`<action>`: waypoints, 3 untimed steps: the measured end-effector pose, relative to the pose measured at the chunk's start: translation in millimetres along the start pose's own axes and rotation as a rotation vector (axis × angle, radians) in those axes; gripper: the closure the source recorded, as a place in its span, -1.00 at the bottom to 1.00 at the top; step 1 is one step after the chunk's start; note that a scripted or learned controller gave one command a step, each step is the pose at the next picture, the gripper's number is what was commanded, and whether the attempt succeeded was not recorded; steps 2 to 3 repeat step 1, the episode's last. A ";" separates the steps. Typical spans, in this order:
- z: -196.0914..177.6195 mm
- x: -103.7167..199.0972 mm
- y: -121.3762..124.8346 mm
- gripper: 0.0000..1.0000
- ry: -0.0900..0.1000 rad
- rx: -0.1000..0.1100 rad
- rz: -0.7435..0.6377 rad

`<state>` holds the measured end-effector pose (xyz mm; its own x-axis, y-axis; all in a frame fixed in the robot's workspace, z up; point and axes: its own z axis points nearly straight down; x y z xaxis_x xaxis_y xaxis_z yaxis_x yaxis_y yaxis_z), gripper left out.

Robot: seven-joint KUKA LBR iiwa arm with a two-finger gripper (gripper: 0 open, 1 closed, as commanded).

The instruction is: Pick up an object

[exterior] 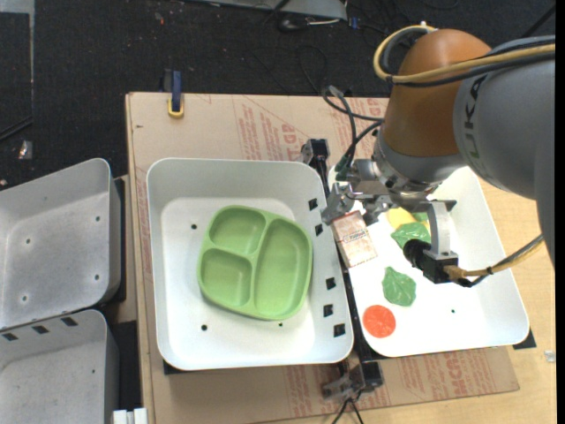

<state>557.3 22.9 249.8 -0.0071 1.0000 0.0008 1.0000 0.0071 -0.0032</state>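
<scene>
My gripper [395, 222] hangs low over the back of the right bin [494, 307], largely hidden under the grey wrist and orange band. Beside and beneath it lie a yellow piece [400, 216] and a green piece [413, 233]. A small pink-and-white box [355, 238] lies at the bin's left wall, just left of the gripper. Nearer the front rest a green leaf-shaped piece [398, 286] and a red-orange disc [380, 321]. I see nothing held in the gripper.
The left bin [177, 325] holds a light green divided plate [256, 261]. A dividing wall with black clips [334, 283] runs between the bins. Cables trail from the wrist across the right bin's right side. White trays [53, 237] lie off the bench at left.
</scene>
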 end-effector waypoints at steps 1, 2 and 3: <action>0.5 59.4 12.4 1.00 0.001 -0.005 -0.002; 0.5 59.4 12.4 1.00 0.001 -0.005 -0.002; 0.5 59.4 12.4 1.00 0.001 -0.005 -0.002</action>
